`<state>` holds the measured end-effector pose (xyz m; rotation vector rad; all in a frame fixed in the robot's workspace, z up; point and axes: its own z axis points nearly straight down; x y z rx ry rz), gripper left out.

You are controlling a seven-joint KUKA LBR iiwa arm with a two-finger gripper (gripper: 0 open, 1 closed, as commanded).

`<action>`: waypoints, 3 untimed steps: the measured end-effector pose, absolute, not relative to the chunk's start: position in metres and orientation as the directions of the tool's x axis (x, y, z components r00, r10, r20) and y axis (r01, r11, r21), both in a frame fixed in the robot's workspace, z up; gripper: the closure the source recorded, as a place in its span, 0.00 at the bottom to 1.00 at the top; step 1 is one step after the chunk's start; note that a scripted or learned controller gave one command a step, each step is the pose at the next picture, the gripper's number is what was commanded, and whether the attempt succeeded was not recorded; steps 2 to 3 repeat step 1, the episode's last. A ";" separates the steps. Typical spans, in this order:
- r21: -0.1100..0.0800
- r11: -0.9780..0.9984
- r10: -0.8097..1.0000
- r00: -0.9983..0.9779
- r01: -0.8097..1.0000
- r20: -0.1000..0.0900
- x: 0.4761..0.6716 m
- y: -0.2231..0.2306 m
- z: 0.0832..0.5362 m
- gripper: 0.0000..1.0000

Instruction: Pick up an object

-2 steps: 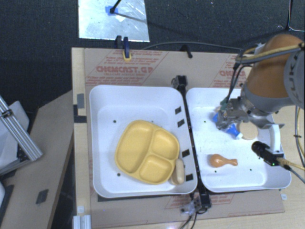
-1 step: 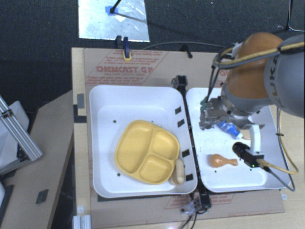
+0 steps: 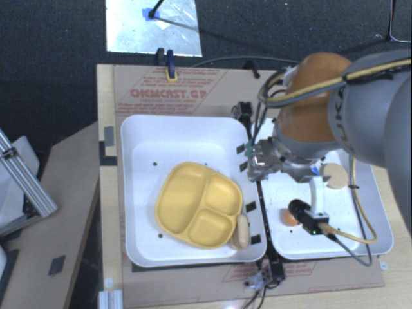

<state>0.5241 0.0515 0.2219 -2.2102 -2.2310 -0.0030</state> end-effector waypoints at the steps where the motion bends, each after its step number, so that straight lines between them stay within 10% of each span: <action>1: 0.000 0.009 1.000 -0.009 1.000 0.002 0.516 0.098 0.217 1.00; 3: 0.000 0.009 1.000 -0.009 1.000 0.002 0.516 0.098 0.217 1.00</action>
